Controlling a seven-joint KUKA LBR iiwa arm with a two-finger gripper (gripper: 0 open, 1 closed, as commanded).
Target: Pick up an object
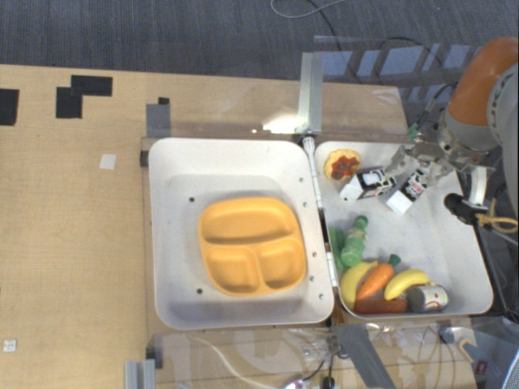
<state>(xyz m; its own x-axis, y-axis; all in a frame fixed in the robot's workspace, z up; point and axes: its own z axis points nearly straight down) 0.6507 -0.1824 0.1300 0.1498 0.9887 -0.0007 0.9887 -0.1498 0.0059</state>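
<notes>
I can't tell the gripper's (408, 178) state; I'd settle squarely over the small white box (398, 203) before lifting.

The right bin (478, 274) holds the pickable toys. At its 12 o'clock lies a small pizza slice (341, 165). Toward 6 o'clock, a green bottle (353, 244) lies tilted above a yellow banana (405, 282), an orange carrot (374, 280) and a grey can (427, 298).
</notes>
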